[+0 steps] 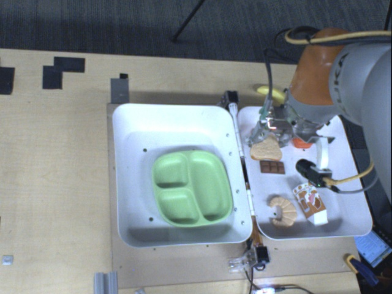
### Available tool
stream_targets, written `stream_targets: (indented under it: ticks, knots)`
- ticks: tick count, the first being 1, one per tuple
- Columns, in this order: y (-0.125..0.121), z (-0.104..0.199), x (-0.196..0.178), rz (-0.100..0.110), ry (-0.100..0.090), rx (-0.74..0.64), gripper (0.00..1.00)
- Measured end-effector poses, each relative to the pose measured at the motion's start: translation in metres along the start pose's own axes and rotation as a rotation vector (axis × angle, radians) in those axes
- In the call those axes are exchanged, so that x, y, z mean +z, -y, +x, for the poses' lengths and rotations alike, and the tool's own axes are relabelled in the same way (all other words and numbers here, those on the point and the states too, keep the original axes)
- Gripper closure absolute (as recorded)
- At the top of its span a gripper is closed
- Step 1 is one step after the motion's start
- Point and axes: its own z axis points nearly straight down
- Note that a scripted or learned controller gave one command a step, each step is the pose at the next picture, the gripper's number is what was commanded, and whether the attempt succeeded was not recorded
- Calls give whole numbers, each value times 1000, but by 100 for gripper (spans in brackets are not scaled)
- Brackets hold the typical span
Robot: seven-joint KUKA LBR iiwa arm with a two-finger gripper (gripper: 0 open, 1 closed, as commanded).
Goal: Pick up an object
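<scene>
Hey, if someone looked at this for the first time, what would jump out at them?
Probably the bright green divided plate, alone in the left bin. Next, the bulky grey arm with its orange band reaching in from the right, its gripper low over a tan toast-like piece in the right bin, among small food toys such as a brown chocolate bar.

A robotics lab. A pale wooden surface (55,164) carries two white bins (131,127) with taped black markers (61,71). Loose cables (257,268) trail about.
</scene>
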Motion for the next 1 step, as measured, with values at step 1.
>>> stream_targets:
  ticks: [1]
  knots:
    - [61,50,-38,3,-1,-1,100]
